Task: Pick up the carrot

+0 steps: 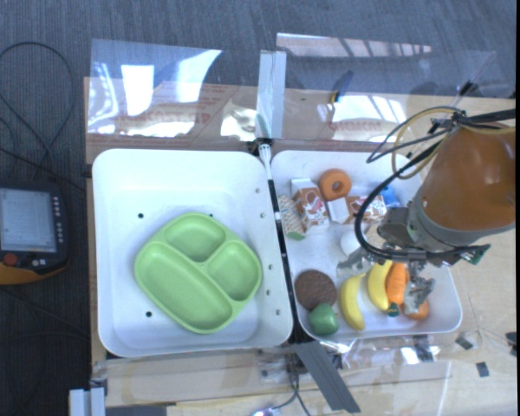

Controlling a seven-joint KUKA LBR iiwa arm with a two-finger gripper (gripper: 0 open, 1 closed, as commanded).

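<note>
Now I would lower the pincer straight onto the carrot, which lies in the right bin just beside the bananas; I cannot tell its state. I must keep clear of the bananas. The bins sit on a bench; dark carpet surrounds it, a teach pendant at left.

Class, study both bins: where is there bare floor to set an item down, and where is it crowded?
Bare floor rings the green divided plate in the left bin, widest along its top. The right bin is crowded around the carrot, bananas and gripper.
</note>
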